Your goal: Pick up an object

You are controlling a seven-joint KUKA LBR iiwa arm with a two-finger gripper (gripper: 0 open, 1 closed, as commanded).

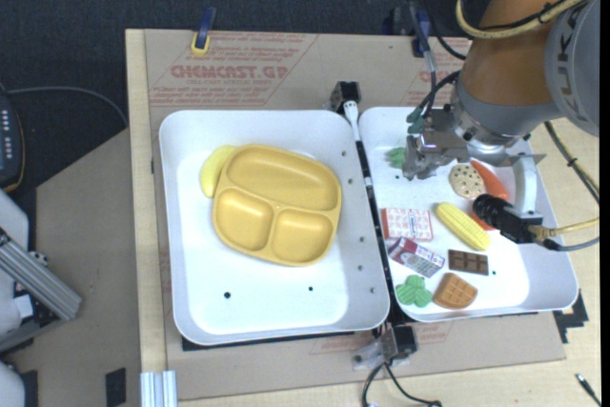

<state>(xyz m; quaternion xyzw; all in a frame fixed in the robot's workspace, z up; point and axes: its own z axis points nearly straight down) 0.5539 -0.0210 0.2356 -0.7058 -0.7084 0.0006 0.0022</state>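
The gripper (pixel 416 169) hangs low over the far left corner of the right bin (pixel 553 286), close to the wall it shares with the left bin (pixel 181 205). The wrist hides much of it, and I cannot tell how the gripper is set, or whether anything is caught in it.

The loose things lie in the right bin, mostly nearer the camera than the gripper. Just beside it, toward the far wall, is a small green piece (pixel 396 154), partly hidden. To its right sits a round cracker (pixel 464 179), with an orange carrot (pixel 487 178) at its edge. Toward the camera come a red-printed card (pixel 407 223) and a corn cob (pixel 462 225) — the cob's long axis runs on a slant from upper left to lower right. Beyond them lie a small packet (pixel 416 256), a chocolate bar (pixel 469 262), a green leaf (pixel 412 291) and a waffle (pixel 455 291).

The left bin holds a yellow divided plate (pixel 276 204), with a banana (pixel 214 169) tucked under its far left rim.

By my reading, the green piece is the nearest candidate: it sits almost under the gripper, a little toward the far wall, so the coming move turns on a small shift that way — not on a long reach. The bin corner crowds it, which could spoil a clean close.
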